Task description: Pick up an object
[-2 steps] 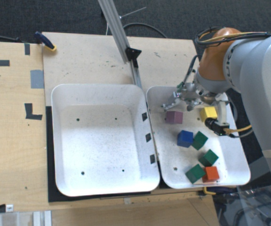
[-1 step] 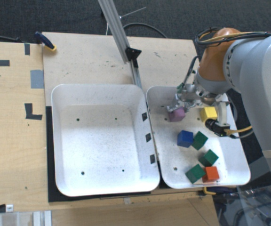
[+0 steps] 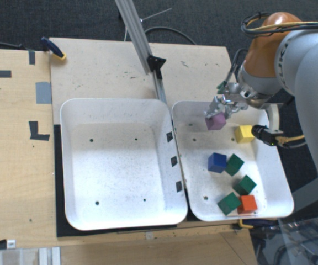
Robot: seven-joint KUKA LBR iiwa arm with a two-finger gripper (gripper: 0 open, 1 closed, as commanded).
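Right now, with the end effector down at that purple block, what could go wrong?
The purple block sits just under the end effector near the right bin's back wall, so it may slip away as the arm lifts. The yellow block lies close beside it and could get nudged.

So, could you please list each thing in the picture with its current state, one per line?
gripper: over the right bin, at the purple block.
purple block: at the gripper tip, above the bin floor or on it, cannot tell.
yellow block: resting in right bin.
blue block: resting, touching a green block.
orange block: resting between two green blocks.
right bin: holds all blocks.
left bin: no blocks inside.
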